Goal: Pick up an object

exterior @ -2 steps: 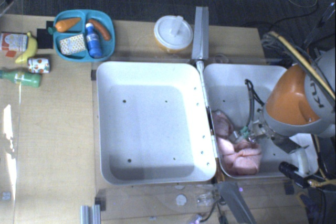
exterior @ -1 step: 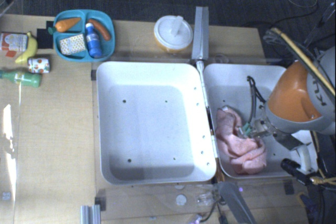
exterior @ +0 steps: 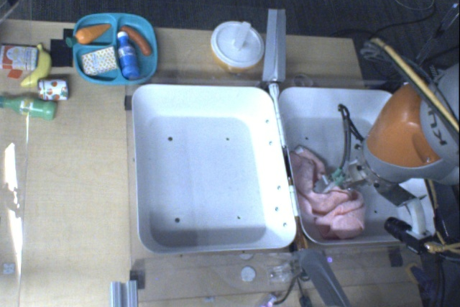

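At the worktop's (exterior: pixel 79 226) near edge some small fittings sit between the two bins, too blurred to name. Just beyond, in the near part of the right bin (exterior: pixel 316 108), lies a crumpled pink cloth (exterior: pixel 327 201), pressed toward the wall it shares with the left bin (exterior: pixel 208 165); it is the likeliest thing to pick. The arm (exterior: pixel 406 129) slants in over the worktop's right edge so that its pincer (exterior: pixel 338 180) comes down onto the cloth's upper folds. Whether the pincer stands apart or has closed on fabric I cannot tell, since the tips blur into the folds. The orange band hides the bin's right side. Farther off, by the worktop's far edge, stands a lidded white cup (exterior: pixel 238 44), and toward the far left corner a blue tray (exterior: pixel 147 36) of toy food, with loose toys beside it, clear of the arm's reach.
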### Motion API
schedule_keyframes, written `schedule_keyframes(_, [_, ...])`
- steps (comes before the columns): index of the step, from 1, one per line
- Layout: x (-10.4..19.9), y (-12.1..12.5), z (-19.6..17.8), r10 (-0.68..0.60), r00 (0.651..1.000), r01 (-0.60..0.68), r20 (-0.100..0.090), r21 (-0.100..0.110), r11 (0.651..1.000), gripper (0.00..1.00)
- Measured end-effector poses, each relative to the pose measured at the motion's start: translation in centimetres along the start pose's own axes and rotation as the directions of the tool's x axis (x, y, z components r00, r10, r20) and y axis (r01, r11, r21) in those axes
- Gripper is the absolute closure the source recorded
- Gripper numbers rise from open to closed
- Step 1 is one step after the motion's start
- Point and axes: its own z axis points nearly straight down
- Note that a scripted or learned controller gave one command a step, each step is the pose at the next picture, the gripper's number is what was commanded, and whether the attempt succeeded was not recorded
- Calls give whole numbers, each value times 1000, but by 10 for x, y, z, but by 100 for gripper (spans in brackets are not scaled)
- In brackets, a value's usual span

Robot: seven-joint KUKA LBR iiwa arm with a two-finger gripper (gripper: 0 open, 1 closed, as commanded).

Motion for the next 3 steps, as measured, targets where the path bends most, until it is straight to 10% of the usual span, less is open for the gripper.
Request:
schedule_keyframes(1, [-4, 8, 13, -13, 1000, 13, -9, 13, 1000, 0])
schedule_keyframes(2, [-6, 12, 1, -16, 1000, 16, -2, 3, 1000, 100])
schedule_keyframes(3, [-6, 12, 1, -15, 1000, 15, -2, 3, 1000, 0])
